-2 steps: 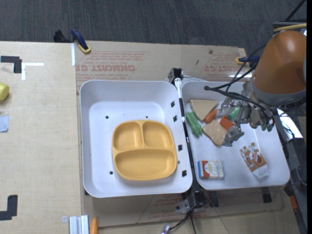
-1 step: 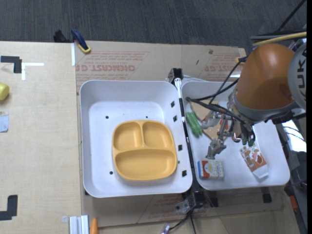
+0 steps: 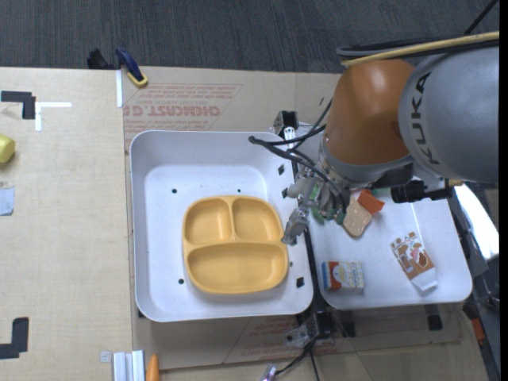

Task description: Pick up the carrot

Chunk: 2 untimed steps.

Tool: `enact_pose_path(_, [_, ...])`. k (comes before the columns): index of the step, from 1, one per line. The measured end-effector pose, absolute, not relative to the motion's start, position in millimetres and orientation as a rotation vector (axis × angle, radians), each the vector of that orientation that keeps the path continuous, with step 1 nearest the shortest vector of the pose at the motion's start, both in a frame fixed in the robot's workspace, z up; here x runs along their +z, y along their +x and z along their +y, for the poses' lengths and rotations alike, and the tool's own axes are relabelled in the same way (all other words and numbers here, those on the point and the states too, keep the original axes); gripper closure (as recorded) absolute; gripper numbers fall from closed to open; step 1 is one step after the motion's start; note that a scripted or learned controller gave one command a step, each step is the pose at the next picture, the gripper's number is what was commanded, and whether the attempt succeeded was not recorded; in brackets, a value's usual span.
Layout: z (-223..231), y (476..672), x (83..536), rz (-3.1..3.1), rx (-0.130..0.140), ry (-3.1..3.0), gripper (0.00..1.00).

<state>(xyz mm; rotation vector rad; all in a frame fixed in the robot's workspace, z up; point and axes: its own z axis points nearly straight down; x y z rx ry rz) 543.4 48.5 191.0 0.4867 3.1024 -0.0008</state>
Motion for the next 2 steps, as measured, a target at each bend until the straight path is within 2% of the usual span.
enact_pose_path(1, [124,497.5,117,3.108,0.001,0.437,0.0])
enact_pose_path(2, [123,501.3,127,3.101,0.002,0.435,1.0])
